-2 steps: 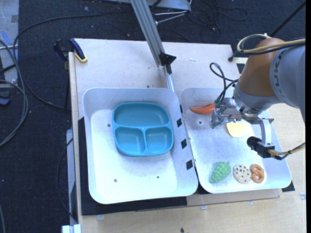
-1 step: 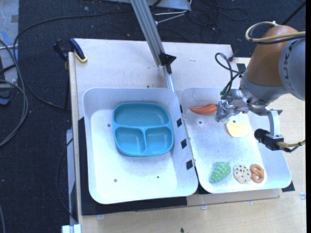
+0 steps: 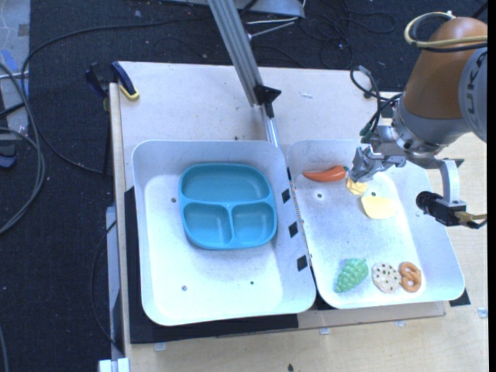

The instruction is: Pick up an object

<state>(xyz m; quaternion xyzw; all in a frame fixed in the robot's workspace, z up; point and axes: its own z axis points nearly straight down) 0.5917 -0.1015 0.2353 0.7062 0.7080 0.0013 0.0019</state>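
Observation:
My gripper (image 3: 361, 170) hangs low over the back of the right bin (image 3: 434, 239). Its tip is just above a small yellow piece (image 3: 356, 187), which touches or adjoins a larger pale yellow slice (image 3: 380, 207). An orange-red pepper (image 3: 325, 174) lies directly left of the gripper. Along the bin's front edge are a green bunch of grapes (image 3: 351, 274), a speckled round cookie (image 3: 384, 277) and a brown pretzel (image 3: 409, 276).
The left bin (image 3: 155, 231) holds a blue divided plate (image 3: 229, 205). A slanted metal pole (image 3: 236, 41) comes down to the back where the bins meet. A black clamp (image 3: 438, 205) sticks out from the arm over the right bin's right side.

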